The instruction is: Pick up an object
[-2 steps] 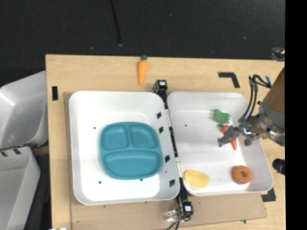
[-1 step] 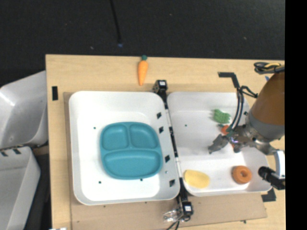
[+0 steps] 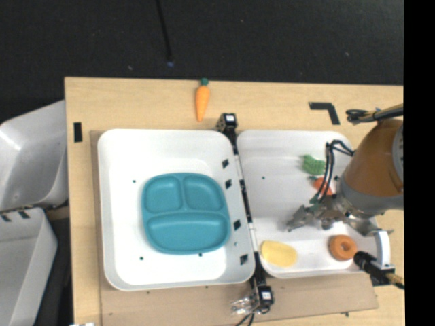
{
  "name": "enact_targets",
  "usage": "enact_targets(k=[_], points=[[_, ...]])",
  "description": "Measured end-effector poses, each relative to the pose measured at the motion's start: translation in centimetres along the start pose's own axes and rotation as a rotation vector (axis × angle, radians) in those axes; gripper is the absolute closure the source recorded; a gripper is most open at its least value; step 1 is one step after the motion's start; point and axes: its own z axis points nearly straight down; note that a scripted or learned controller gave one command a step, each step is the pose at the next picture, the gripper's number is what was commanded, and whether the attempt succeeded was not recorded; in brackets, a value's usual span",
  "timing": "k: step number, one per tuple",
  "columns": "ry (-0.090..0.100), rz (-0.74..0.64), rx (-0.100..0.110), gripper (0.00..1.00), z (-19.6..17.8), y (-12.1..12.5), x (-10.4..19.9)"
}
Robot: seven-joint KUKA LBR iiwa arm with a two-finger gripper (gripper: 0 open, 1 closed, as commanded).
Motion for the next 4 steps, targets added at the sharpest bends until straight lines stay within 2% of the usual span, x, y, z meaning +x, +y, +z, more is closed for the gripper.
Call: enact_targets(k=[1,2,3,4], points=[[0.000,0.005,-0.006,1.00,-1.3,0.2,-0.1],[-0.003,-0.003,-0.012,1.00,-7.8,0.3,-0.4],[-0.001,-0.003,-0.006,1.00,-8.8,0.4,-0.6],[0.001,-0.008,-0.008,1.00,-10.5,1.3,4.4]])
